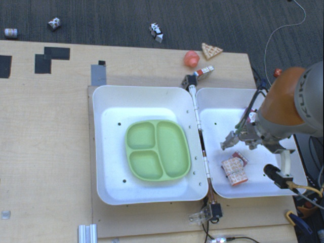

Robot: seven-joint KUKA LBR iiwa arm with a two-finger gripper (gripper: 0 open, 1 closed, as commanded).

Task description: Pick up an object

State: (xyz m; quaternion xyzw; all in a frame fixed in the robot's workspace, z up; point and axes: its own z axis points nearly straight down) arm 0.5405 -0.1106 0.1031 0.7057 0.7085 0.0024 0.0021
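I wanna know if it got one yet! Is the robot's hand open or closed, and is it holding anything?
Hand: can't tell if it's open or closed. It sits in the right bin, just above the red and white box.

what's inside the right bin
In the right bin a small red and white box lies near the front, the claw just above it. The arm covers the bin's right part.

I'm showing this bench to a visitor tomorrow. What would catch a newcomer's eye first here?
Probably the green plate with three compartments, sitting alone in the left bin. Next, the grey arm with its orange band, reaching in from the right over the right bin, with its gripper just above and left of a small red-and-white box. Then the red ball behind the bins.
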